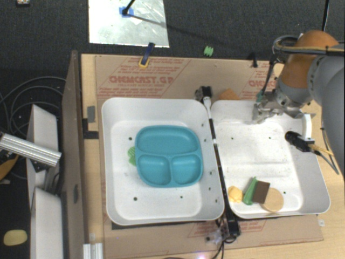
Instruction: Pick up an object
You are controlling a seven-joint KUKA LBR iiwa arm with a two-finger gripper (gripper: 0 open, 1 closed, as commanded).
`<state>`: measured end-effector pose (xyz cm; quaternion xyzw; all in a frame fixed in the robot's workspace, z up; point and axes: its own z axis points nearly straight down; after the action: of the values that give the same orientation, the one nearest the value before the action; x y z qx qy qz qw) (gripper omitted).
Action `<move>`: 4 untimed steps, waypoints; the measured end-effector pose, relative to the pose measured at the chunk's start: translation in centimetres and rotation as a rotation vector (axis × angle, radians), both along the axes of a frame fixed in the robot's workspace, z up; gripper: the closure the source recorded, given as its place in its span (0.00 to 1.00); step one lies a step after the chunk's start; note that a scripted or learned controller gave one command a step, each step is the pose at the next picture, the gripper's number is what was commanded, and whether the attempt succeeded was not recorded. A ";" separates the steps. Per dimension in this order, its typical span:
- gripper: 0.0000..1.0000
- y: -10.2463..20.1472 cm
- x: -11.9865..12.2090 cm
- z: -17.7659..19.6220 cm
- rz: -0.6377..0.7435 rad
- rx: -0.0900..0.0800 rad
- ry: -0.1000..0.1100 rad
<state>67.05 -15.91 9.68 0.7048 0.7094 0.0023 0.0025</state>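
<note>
Nearest the camera, the right bin (pixel 318 193) holds a small cluster against its near rim: a yellow piece (pixel 235 193), a green stick-shaped piece (pixel 250 191) leaning across it, a dark brown block (pixel 262 191) and a tan round disc (pixel 273 199), all touching or overlapping one another. The rest of that bin's floor is bare white, giving wide open room between the cluster and the far wall. The left bin (pixel 116 198) sits side by side with it, the two rims meeting along a dark divider strip (pixel 214 144). In the left bin a teal three-compartment tray (pixel 168 155) lies flat near the middle, with a green item (pixel 131 155) poking out from under its left edge; what that item is cannot be made out. Bare floor rings the tray on all sides. Farther back, at the right bin's far right corner, the gripper (pixel 263 111) hangs low over the floor beneath the grey arm (pixel 323 80) and its orange band (pixel 302 63). Its fingers are blurred against the white, so spread or pressed together cannot be told. The cluster lies well apart from the gripper, toward the near rim.
</note>
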 end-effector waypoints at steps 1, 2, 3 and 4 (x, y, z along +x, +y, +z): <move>0.00 0.0 0.0 0.0 0.000 0.000 0.001; 1.00 0.0 0.1 1.2 0.002 0.000 -0.004; 0.00 0.0 0.1 1.1 0.002 -0.001 -0.003; 0.00 -4.4 -0.1 10.5 -0.007 -0.004 -0.004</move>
<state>67.00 -20.26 20.19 0.7073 0.7069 0.0022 0.0054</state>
